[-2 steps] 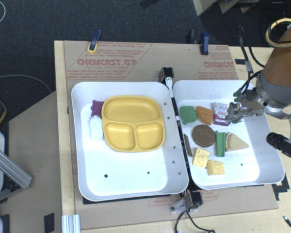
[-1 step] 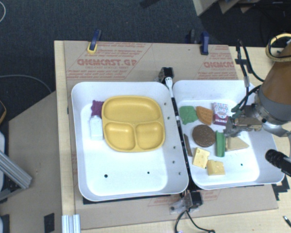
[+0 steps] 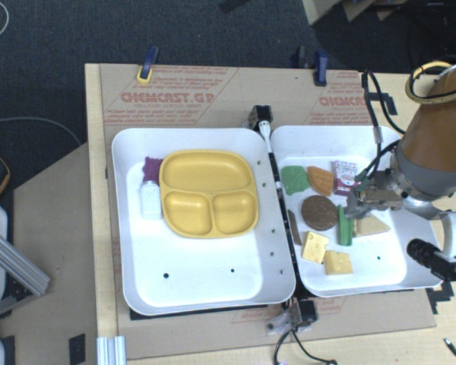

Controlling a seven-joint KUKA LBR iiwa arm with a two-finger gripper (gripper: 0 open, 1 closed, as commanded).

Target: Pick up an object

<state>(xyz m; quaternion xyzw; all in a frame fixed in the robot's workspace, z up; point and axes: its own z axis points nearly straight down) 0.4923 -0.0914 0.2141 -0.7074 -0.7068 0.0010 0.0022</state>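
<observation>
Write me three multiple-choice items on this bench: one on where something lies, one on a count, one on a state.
1. Where does the yellow divided tray lie?
A. In the left bin
B. In the right bin
C. On the cardboard outside the bins

2. How many yellow cheese-like pieces lie at the near end of the right bin?
A. None
B. Two
C. Five

3. How does the yellow divided tray lie?
A. Flipped with its underside up
B. Standing on its edge
C. Flat with its compartments facing up

Answers:
1. A: the tray rests inside the left bin, beside a purple-capped white bottle.
2. B: one cheese piece and a second cheese piece lie side by side there.
3. C: its three hollow compartments show from above.
</observation>
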